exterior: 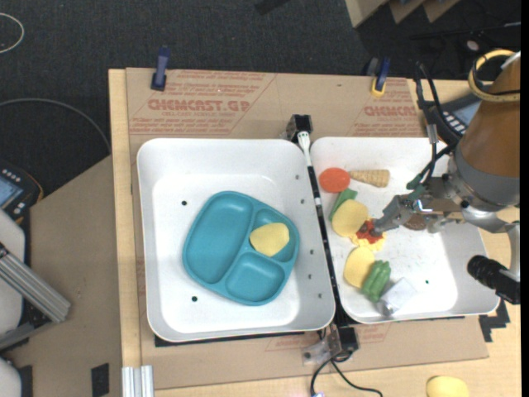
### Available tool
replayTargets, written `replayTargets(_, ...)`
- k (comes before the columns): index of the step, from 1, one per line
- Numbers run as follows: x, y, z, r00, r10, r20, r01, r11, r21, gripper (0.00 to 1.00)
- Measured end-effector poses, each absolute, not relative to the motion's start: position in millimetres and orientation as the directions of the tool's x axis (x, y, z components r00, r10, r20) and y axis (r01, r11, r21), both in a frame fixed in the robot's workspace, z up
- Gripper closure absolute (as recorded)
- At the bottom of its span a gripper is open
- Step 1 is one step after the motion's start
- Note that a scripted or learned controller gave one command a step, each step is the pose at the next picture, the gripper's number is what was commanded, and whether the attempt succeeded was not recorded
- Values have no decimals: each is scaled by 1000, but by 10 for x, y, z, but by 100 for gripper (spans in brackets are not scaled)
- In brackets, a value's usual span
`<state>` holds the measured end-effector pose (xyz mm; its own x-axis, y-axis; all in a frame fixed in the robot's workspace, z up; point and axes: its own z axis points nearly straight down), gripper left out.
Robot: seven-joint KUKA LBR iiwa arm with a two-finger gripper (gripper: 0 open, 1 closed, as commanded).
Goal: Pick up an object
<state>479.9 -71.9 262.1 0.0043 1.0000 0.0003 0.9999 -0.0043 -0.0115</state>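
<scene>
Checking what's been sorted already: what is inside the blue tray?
One pale yellow piece lies in the blue tray's right compartment. Whatever is beneath that piece is covered.

Dark grey carpet floor across frame top and left. Tan cardboard-covered bench top centre, blue clamp upper left, yellow-blue clamp upper right.

Trainee: What lettering do you read from your station?
Operator: I read "CHEMCAST" in red, printed twice on the brown board beneath the bins; smaller lines are illegible.
</scene>
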Motion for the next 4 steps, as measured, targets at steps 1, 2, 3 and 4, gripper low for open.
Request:
replayTargets(1,4817,34,3837,-10,1000,2,1000,10,14,0)
replayTargets(2,4794,-122,2405,3,1000,0,1000,-3,-15,0)
replayTargets(3,4803,-121,4962,-2,1000,0,1000,2,23,0)
replayTargets(4,4766,-255,2266,4,1000,1,1000,-4,-17,0)
